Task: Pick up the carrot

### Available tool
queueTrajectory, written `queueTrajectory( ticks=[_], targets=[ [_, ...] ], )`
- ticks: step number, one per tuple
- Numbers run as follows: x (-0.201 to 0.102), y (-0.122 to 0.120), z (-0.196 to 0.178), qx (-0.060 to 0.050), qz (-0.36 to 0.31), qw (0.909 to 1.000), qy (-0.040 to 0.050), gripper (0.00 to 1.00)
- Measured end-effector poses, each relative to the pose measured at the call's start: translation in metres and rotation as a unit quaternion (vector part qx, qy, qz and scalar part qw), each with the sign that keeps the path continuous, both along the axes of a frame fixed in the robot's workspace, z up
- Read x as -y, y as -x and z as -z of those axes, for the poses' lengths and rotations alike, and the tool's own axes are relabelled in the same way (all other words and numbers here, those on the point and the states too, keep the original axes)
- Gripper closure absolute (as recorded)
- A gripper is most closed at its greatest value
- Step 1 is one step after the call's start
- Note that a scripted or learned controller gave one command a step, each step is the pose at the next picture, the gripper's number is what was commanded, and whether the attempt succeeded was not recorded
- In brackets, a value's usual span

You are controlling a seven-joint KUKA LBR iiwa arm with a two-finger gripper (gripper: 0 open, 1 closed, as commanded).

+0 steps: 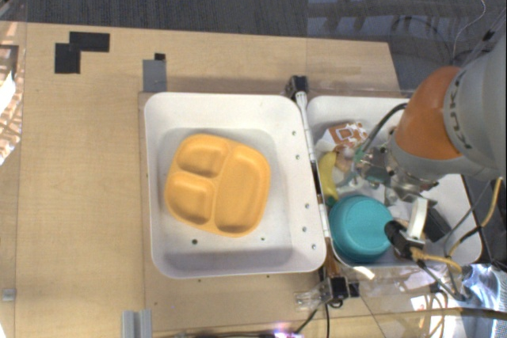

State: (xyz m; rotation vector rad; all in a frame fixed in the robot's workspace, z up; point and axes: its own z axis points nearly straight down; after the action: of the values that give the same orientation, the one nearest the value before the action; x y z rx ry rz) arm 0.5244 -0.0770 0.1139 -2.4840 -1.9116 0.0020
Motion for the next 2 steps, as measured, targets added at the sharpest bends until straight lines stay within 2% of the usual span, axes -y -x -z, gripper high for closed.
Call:
queueTrajectory(
  ticks=[1,2],
  targets=[
    [-0.111,0.015,-0.073,0.007,-0.018,0.9998,-0.0008,0.00],
    [-0.009,-0.039,-0.154,0.009,0.021,0.9997,0.0051,0.00]
  ],
)
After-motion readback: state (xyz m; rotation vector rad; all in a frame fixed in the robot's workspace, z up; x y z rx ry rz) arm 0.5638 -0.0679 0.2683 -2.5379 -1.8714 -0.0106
